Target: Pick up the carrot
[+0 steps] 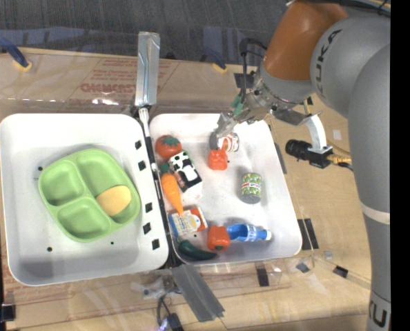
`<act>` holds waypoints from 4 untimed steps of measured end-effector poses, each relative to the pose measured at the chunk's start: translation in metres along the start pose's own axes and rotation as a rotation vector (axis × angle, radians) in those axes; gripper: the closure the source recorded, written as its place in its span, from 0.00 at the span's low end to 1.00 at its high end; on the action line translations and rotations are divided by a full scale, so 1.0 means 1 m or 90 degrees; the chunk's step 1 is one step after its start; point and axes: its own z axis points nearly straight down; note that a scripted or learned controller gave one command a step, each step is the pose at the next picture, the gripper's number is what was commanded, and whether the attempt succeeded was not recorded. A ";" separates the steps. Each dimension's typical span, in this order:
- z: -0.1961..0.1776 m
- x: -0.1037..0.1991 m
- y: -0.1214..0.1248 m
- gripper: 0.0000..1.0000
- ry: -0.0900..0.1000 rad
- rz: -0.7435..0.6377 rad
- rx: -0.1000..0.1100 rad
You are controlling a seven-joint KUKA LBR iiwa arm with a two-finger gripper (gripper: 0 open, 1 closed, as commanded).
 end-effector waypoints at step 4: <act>-0.171 0.016 -0.020 1.00 -0.004 -0.198 -0.004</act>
